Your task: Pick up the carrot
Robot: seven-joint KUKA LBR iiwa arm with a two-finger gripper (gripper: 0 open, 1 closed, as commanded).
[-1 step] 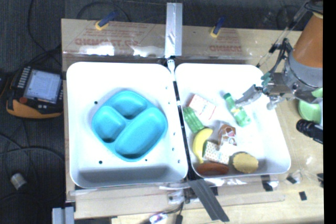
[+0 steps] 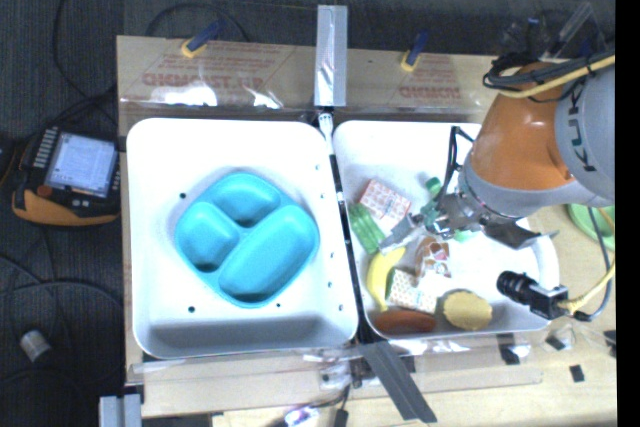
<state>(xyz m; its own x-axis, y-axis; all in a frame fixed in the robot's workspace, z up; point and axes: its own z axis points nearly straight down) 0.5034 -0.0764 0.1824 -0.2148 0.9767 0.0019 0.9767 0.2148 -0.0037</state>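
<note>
An elongated red-orange object (image 2: 404, 320), which looks like the carrot, lies along the front wall of the right bin (image 2: 400, 150). My gripper (image 2: 430, 237) hangs over the middle of that bin, behind the carrot and apart from it. Its fingers (image 2: 400, 231) look open, with nothing clearly held. A small brown and white item (image 2: 435, 257) lies just under the gripper. The orange wrist band (image 2: 515, 150) hides part of the bin's right side.
Around the carrot lie a yellow banana (image 2: 382, 273), a chequered packet (image 2: 405, 293) and a yellow rounded fruit (image 2: 467, 310). A pink patterned box (image 2: 383, 200) and a green item (image 2: 365, 229) sit further back. The left bin (image 2: 160, 315) holds a blue divided plate (image 2: 247, 235).
</note>
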